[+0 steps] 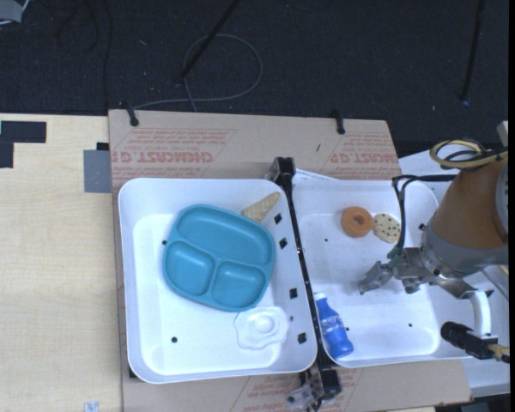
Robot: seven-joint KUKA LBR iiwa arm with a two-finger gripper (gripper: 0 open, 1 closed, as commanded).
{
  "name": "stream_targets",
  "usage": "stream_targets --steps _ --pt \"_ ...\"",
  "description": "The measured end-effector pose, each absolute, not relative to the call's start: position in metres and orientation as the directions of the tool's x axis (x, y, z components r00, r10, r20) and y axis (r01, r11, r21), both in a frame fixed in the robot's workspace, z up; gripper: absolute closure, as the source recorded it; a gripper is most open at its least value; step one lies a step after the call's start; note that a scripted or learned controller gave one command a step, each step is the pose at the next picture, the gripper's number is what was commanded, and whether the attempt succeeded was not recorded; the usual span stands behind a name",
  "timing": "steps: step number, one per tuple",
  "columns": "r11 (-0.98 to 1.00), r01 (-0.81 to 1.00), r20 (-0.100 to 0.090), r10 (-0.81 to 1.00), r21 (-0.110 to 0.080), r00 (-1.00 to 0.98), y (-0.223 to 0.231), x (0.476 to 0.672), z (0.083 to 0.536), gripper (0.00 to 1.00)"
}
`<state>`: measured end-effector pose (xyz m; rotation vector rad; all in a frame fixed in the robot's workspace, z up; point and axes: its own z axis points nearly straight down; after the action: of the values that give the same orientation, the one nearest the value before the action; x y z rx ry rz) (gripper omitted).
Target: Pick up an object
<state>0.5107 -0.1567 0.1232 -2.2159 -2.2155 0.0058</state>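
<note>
The right bin [412, 337] has open white floor across its middle and lower part. The gripper [386, 277] hangs over the centre of this bin, its fingers spread, with the arm [468, 217] covering the right side. A doughnut [356, 221] and a cracker [386, 227] lie touching near the far wall; a blue bottle [333, 324] lies along the divider. In the left bin [133, 316], a blue tray [219, 257] takes up the middle, leaving narrow margins; a white piece [260, 328] and a tan wedge [262, 206] crowd its right side.
</note>
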Motion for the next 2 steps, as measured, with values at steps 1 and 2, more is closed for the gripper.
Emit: stream_targets --steps 1,2 --pt "-0.001 1.0 0.001 1.0 -0.003 0.001 -0.156 0.511 0.086 0.0" --pt "-0.006 1.0 0.001 1.0 -0.002 0.007 -0.157 0.511 0.098 1.0"
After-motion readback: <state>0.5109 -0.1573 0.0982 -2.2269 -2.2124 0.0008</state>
